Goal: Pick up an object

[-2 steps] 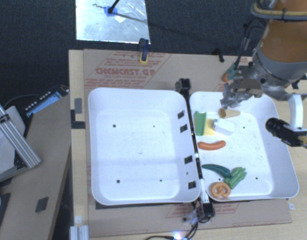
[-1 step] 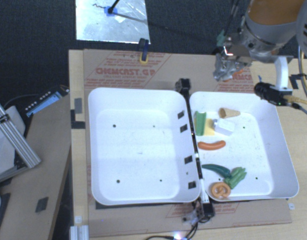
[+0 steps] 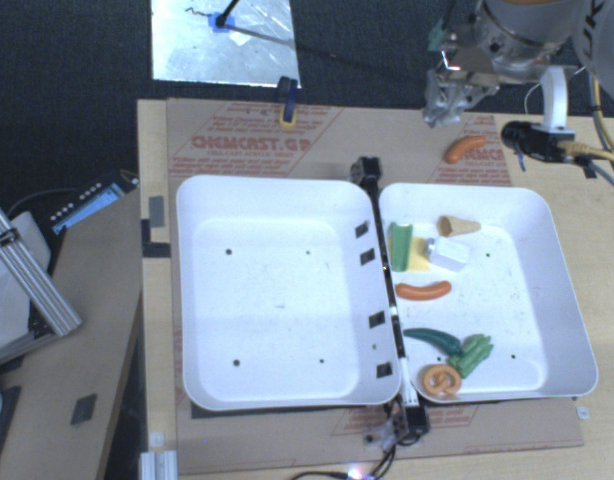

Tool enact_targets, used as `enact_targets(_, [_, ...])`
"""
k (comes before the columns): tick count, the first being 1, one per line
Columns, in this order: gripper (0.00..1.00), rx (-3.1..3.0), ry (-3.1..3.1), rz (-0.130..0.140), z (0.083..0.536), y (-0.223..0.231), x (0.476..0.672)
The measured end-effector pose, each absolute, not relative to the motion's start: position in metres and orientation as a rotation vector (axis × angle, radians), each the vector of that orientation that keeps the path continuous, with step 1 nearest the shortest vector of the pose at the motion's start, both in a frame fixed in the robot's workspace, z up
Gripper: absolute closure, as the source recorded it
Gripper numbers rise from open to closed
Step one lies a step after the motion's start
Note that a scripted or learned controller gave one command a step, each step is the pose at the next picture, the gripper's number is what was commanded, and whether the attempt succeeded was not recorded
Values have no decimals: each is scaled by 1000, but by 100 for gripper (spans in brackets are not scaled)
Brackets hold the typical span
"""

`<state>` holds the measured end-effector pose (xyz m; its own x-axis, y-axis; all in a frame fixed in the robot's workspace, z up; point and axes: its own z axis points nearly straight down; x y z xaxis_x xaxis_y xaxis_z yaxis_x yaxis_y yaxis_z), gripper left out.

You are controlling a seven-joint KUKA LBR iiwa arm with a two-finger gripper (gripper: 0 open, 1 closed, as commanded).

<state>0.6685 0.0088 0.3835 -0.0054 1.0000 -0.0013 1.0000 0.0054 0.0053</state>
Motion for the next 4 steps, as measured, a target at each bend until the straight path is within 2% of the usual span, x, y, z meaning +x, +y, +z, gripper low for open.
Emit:
enact_targets(1, [100, 2226, 2216, -5, 334, -60, 668])
enact_targets(2, [100, 2211, 2231, 5, 338, 2, 669])
enact_targets(3, [100, 2206, 2240, 6, 313, 119, 668])
enact_targets(4, [100, 2204, 2241, 13, 328, 244, 667])
